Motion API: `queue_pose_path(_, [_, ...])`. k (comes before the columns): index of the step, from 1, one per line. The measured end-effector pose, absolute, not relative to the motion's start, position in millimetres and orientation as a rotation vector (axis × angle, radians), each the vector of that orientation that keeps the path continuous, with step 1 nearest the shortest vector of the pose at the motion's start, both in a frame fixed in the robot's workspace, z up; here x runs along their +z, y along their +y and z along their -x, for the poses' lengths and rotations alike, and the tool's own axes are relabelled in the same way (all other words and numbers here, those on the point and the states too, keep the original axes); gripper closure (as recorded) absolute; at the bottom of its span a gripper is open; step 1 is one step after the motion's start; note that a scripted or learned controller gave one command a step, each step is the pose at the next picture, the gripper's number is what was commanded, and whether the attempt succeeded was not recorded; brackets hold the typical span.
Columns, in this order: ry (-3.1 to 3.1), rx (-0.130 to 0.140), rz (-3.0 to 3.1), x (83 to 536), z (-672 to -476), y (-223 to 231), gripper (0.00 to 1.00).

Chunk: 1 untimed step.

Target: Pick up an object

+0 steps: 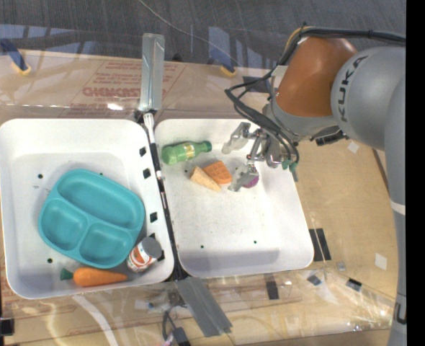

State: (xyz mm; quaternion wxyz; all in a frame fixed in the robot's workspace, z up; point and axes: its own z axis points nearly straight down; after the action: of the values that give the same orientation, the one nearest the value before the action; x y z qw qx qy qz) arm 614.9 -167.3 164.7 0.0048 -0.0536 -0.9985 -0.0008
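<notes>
In the right bin lie a green bottle on its side, a pale and orange wedge, and a small purple object. My gripper hangs low over the bin's upper right part, just right of the wedge. It is open, with its fingers spread and nothing between them. One fingertip sits right at the purple object's upper edge; whether it touches is unclear. The bottle lies apart to the left.
The left bin holds a teal divided plate, an orange carrot and a small can in its lower right corner. The arm's orange band and cables hang over the right bin's far right corner.
</notes>
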Motion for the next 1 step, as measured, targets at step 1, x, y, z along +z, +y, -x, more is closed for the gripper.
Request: queue_pose_path(1, [-2.973,0.0,1.01,92.1,-613.2,-181.0,0.0])
